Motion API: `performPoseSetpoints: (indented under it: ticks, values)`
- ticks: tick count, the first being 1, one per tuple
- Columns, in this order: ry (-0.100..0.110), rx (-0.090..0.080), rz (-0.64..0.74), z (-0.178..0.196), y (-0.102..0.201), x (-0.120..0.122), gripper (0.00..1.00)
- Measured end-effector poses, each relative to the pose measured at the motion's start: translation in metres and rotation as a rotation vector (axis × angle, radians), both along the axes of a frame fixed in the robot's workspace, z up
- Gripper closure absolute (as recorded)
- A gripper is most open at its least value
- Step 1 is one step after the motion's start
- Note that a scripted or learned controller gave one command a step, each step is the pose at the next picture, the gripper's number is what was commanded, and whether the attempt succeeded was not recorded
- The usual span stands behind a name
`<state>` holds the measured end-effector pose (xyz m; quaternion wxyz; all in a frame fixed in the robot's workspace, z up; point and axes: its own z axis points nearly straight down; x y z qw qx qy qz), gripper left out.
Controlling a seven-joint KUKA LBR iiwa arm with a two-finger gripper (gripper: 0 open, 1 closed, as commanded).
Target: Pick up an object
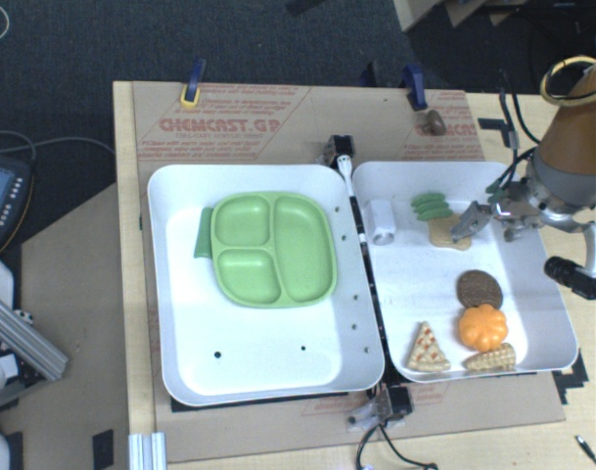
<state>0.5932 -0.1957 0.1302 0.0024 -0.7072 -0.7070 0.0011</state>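
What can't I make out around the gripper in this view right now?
- Gripper: finger state too small and blurred to read.
- Tan item: partly covered by the gripper, identity unclear.
- Arm: cut off by the right edge.
- Green plate: hides most of a green piece beneath it.

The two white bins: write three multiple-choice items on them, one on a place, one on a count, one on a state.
1. Where does the green plate lie?
A. left bin
B. right bin
C. on the bench outside the bins

2. How many compartments does the plate have?
A. two
B. three
C. five

3. How does the orange pumpkin stand to the brown cookie?
A. in the other bin
B. stacked on top of it
C. just below it in the picture, in the same bin

Answers:
1 A, the plate rests in the left bin.
2 B, three hollows show.
3 C, both lie in the right bin, pumpkin nearer the front edge.
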Motion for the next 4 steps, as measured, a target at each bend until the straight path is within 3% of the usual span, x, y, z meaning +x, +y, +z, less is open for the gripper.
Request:
performPoseSetpoints:
  ticks: [1, 2, 4]
  values:
    - [0.001, 0.0, 0.001, -0.049, 0.001, -0.001, 0.0]
    - [-0.006, -0.002, 0.0, -0.034, 0.0, 0.001, 1.0]
    - [-0.012, -0.004, 0.002, 0.064, 0.007, -0.003, 1.0]
